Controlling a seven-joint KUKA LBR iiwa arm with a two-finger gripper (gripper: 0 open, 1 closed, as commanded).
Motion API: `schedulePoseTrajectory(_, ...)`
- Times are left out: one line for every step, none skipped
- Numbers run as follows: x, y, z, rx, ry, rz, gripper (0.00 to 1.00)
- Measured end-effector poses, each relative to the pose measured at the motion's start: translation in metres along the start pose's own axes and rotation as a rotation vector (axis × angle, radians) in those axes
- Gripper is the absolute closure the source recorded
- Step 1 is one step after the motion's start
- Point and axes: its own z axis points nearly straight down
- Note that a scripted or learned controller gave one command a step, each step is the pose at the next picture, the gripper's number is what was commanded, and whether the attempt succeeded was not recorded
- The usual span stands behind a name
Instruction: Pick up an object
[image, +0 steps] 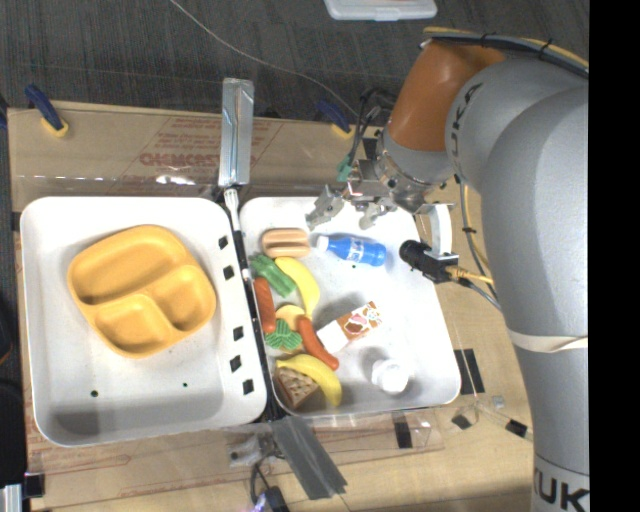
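My gripper (348, 211) hangs over the back edge of the right bin (425, 330), its two fingers spread open with nothing between them. Just below it lies a blue bottle (351, 250) with a white cap end, on its side. To the gripper's lower left sits a toy hot dog (285, 241). Along the bin's left wall lie a green vegetable (272, 274), a yellow banana (301, 283), a red sausage (264, 304) and an orange carrot (318, 345). A small printed carton (352, 324) and a white bottle (389, 376) rest nearer the front.
The left bin (50, 390) holds a yellow divided plate (141, 288). A second banana (320, 376) and a brown bread slice (294, 386) fill the right bin's front left corner. A metal divider post (236, 130) stands between the bins at the back.
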Motion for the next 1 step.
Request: schedulePoseTrajectory(0.0267, -0.0002, 0.1073, -0.014, -0.002, -0.094, 0.00)
